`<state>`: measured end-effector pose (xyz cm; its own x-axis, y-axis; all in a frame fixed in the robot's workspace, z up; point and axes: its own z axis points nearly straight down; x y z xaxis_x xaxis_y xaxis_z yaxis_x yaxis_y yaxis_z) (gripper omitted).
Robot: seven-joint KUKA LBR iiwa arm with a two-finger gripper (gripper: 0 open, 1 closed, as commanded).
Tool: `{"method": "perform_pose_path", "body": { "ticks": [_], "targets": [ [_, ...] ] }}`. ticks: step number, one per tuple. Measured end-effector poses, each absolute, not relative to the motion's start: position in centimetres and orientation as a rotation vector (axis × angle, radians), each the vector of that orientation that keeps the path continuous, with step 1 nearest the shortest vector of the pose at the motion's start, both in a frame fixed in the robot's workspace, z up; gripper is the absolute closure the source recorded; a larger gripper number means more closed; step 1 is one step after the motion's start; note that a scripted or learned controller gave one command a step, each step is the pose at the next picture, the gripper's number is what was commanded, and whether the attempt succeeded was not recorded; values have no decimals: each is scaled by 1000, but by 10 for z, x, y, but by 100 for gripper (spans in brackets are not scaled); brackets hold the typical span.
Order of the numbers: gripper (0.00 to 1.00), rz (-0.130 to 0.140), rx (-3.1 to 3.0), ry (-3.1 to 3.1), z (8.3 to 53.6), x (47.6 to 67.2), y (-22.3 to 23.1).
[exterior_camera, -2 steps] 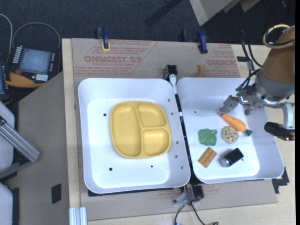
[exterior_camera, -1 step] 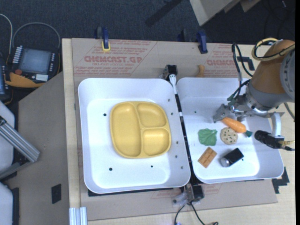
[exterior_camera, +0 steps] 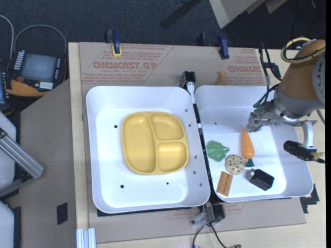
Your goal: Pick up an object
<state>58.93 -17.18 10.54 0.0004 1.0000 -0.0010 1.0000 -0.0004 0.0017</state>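
Just below the tool [exterior_camera: 254,122], a small orange carrot [exterior_camera: 248,144] lies in the right bin [exterior_camera: 222,99], its narrow tip pointing up toward the arm. It looks like a light, stiff plastic toy, smooth and probably a bit slippery, so I'd judge the thick middle the best place to pinch, across its width. The tool hangs close above the carrot's tip, with nothing visibly between its parts; whether it is spread or closed I cannot tell from here. Near the carrot sit a green leaf [exterior_camera: 216,150], flat and likely floppy, a round cookie [exterior_camera: 235,163], a tan block [exterior_camera: 224,183] and a dark block [exterior_camera: 260,179], all crowded in the bin's lower half. A yellow divided plate [exterior_camera: 154,142] rests in the left bin [exterior_camera: 103,107] on the counter [exterior_camera: 77,138].
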Motion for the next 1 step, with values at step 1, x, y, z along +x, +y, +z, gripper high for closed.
{"method": "perform_pose_path", "body": {
  "ticks": [1],
  "targets": [
    [100, 2, 2219, 2220, 152, 583, -168]
  ]
}}
